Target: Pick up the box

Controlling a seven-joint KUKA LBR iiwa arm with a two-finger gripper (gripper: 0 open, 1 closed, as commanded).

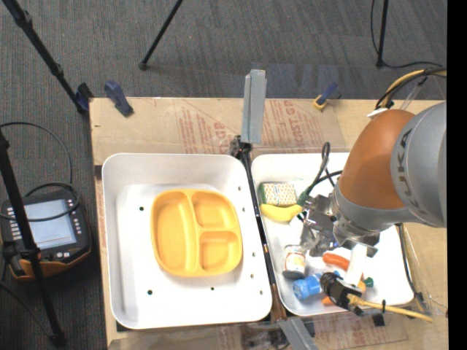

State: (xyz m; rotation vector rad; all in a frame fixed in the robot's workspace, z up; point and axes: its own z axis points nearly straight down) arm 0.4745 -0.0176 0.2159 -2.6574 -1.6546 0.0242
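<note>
The box [279, 192] lay at the right bin's [408, 283] far left corner, touching a banana [282, 211], while the arm [387, 173] hid much of that bin and the gripper [315, 228], its state unreadable.

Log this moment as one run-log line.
arm: over right bin | pincer: above clutter, grip unclear | box: at bin's far left, beside banana | left bin: yellow tray

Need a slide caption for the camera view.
KUKA arm reaches over the right bin of cluttered items; yellow divided tray lies in the left bin.
</note>
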